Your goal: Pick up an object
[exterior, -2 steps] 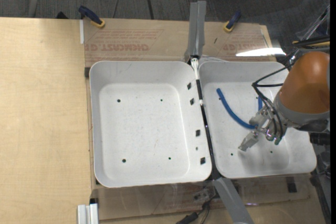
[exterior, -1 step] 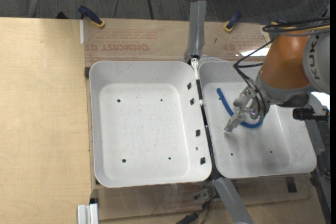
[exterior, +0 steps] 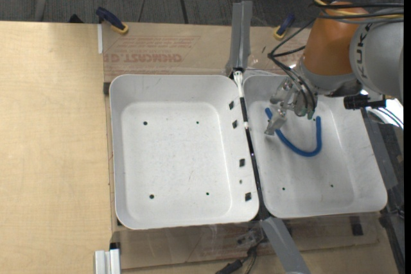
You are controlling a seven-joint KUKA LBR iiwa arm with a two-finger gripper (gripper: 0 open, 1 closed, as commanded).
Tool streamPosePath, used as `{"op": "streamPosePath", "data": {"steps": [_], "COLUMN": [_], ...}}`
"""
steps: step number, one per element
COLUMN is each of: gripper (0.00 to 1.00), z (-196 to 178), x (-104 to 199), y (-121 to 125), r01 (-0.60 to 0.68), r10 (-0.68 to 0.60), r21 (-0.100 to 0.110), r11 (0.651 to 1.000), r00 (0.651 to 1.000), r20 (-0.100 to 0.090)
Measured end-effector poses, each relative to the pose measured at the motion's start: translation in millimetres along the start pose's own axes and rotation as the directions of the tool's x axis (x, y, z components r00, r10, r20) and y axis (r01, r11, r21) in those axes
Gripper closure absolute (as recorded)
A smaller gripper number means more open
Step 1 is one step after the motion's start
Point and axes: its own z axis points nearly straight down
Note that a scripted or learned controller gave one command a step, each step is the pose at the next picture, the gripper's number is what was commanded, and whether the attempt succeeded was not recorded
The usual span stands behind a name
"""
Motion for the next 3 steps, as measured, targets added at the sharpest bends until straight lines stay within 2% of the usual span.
{"op": "streamPosePath", "data": {"steps": [1, 2, 3], "gripper": [0.00, 0.00, 0.00], "z": [-5.0, -0.5, -0.4], "x": [80.5, -4.6, 64.1], "y": [-35.2, -37.7, -27.3], "r01": [-0.076, -0.168, -0.076], "r10": [0.076, 0.168, 0.076], "r21": [0.002, 0.001, 0.001], "r11": [0.997, 0.986, 0.997], "r00": [0.997, 0.986, 0.997], "r20": [-0.004, -0.001, -0.002]}}
